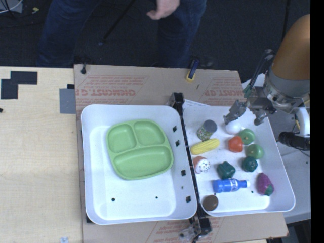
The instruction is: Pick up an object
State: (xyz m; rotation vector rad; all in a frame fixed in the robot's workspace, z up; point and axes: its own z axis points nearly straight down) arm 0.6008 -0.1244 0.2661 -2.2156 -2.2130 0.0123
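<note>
My gripper point(244, 118) hangs over the far part of the right bin point(283, 186), open, its two fingers spread wide with nothing between them. Just below it lies a small white egg-like object point(233, 128). Around that sit a green apple point(247, 135), a red fruit point(235, 145), a grey can point(206, 129) and a yellow corn cob point(205, 146). Nearer the front lie a dark green pepper point(226, 169), a blue bottle point(230, 185), a purple eggplant point(263, 183), a white speckled ball point(201, 165) and a brown disc point(210, 202).
The left bin point(101, 196) holds a green divided plate point(140, 148). Two more green items point(254, 151) point(249, 164) lie by the right bin's right wall. A person point(167, 4) stands behind the bench. A black divider point(185, 156) separates the bins.
</note>
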